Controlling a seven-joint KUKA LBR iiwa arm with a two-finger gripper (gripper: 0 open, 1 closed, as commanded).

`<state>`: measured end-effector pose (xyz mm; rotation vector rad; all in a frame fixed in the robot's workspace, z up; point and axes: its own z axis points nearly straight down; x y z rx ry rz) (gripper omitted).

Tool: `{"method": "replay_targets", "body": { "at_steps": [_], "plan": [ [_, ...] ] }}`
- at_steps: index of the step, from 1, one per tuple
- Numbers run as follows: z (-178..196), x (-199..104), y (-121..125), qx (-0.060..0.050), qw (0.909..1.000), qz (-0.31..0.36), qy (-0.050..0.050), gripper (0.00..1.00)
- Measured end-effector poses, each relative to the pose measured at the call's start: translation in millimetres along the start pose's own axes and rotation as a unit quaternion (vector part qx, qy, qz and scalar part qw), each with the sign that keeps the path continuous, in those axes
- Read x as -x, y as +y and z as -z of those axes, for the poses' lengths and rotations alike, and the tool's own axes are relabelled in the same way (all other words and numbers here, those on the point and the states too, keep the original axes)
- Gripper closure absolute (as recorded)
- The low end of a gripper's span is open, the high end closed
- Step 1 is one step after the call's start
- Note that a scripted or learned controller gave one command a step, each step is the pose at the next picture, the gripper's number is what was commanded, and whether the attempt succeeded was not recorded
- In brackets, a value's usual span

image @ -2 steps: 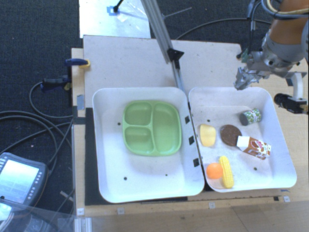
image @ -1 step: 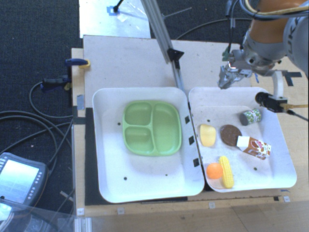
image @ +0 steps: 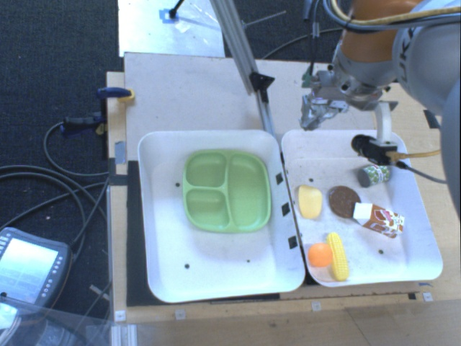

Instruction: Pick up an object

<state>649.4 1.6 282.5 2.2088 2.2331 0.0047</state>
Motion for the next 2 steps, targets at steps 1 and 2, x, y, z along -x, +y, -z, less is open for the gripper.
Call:
{"method": "replay_targets", "body": {
  "at_steps": [1, 2],
  "plan": [
    [-20, -46, -2, -0.001, 1.0000, 0.000, 0.000, 1.00],
    [-24, -92, 0, 0.000, 1.0000, 0.000, 0.000, 1.00]
  ]
}}
